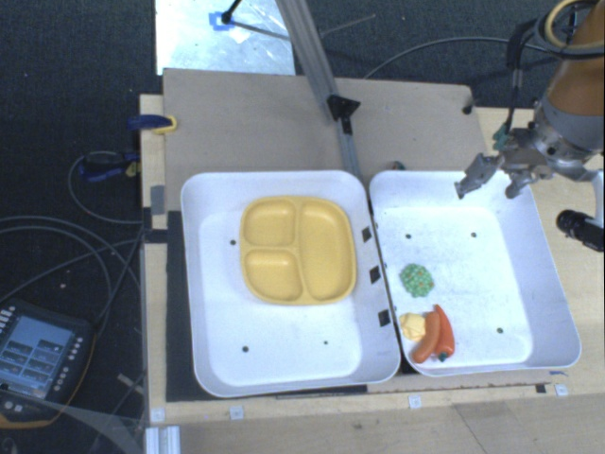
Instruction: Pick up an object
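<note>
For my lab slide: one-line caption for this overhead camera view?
Open gripper hovers over right bin holding green, yellow and orange toys; yellow tray in left bin.

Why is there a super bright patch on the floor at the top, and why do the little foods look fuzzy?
In the camera view, the shiny floor patch is washed out by glare; the white bins are bright and evenly lit with faint shadows; the green ball and the orange food are small and soft, so details blur.

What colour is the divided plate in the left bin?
Yellow: the divided plate shows clearly in the camera view, lying in the left bin.
</note>
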`<control>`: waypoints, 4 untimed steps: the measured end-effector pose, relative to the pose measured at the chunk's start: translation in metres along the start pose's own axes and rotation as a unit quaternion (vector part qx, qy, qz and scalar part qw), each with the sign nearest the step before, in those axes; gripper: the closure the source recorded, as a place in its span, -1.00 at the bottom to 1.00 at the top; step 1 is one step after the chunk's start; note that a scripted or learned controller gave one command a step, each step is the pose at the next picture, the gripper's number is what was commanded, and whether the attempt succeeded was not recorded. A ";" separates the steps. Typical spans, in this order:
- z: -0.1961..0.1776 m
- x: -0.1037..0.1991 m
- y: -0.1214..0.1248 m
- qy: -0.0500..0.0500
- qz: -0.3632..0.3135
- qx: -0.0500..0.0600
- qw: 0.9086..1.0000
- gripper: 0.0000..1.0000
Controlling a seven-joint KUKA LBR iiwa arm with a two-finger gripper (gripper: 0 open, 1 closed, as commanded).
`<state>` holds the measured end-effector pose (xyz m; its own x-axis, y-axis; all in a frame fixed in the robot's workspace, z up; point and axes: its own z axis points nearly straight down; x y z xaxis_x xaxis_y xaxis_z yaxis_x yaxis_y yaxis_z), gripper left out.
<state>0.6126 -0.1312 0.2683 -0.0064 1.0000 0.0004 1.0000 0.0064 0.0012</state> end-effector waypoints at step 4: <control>0.171 0.006 -0.010 0.000 0.003 0.003 1.000 -1.00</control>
<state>0.6032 -0.1253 0.0969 -0.0006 1.0000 0.0005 1.0000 0.0006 -0.0040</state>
